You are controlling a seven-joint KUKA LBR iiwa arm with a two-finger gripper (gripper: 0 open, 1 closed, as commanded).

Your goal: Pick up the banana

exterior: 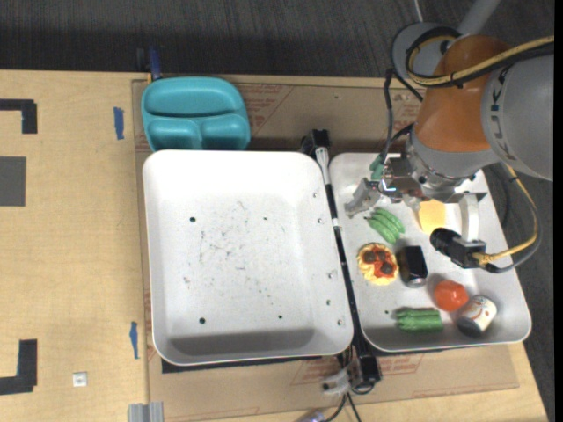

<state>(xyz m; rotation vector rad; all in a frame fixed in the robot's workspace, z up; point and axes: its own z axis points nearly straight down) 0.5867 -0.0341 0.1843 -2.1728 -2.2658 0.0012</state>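
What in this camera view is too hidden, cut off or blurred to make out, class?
- Banana: a yellow patch in the right bin, mostly covered by the arm's wrist.
- End effector: blurred against the bin; its finger state is unreadable.
- Arm: cut off by the right edge.

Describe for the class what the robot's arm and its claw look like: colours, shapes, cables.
The arm is thick, rounded and grey, with a glossy orange band above the wrist. Black and yellow cables loop around it. The claw is small, of grey metal, with a greenish bit near its base.
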